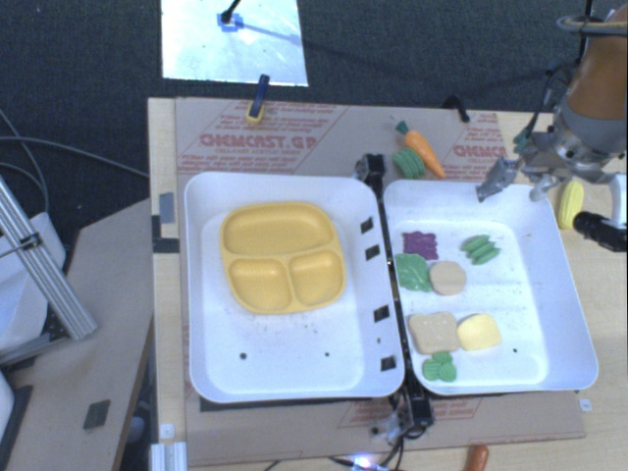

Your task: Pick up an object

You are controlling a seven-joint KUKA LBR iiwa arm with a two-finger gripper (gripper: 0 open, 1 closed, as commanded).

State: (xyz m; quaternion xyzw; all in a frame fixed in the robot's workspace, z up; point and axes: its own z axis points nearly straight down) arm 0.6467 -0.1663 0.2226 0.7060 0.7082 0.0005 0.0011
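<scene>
Nothing is held yet: the hand [517, 180] is seen spread wide and empty above the right bin's [564, 263] far edge; toy foods, such as the green pea pod [480, 249], lie below, ungrasped.

glossy plastic bins [294, 386], matt yellow tray [283, 256]

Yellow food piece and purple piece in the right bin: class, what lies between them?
In the camera view, a round tan piece lies between the purple piece and the yellow piece.
</scene>
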